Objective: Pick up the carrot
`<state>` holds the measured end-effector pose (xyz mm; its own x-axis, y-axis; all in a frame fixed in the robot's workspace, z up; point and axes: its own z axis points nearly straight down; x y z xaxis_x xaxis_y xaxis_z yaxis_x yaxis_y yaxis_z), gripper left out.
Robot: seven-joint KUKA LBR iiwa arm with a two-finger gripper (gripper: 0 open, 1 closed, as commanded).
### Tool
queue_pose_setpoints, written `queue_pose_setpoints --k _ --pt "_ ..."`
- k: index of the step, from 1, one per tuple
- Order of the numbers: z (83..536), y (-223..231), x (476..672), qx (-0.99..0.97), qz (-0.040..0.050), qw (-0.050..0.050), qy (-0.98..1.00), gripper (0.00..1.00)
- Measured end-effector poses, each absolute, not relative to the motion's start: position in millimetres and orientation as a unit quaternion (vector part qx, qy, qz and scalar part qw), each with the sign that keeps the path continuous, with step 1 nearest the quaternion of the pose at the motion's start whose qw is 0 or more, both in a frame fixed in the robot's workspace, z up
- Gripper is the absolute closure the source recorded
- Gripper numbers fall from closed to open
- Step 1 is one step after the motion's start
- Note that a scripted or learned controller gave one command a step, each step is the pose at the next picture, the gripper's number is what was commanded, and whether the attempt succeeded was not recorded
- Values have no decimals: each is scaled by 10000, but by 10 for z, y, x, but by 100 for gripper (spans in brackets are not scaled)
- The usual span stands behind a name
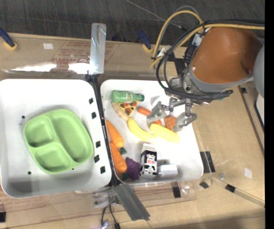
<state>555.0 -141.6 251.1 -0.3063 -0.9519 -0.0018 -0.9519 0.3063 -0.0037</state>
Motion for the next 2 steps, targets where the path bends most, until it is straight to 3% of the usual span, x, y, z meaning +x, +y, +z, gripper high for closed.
queue_pose_setpoints --k 1,2 --pt "2533 -823 5991 -6226 4 17 7825 0" --pt "3317 -1510 5768 -5499 -30 21 8352 0"
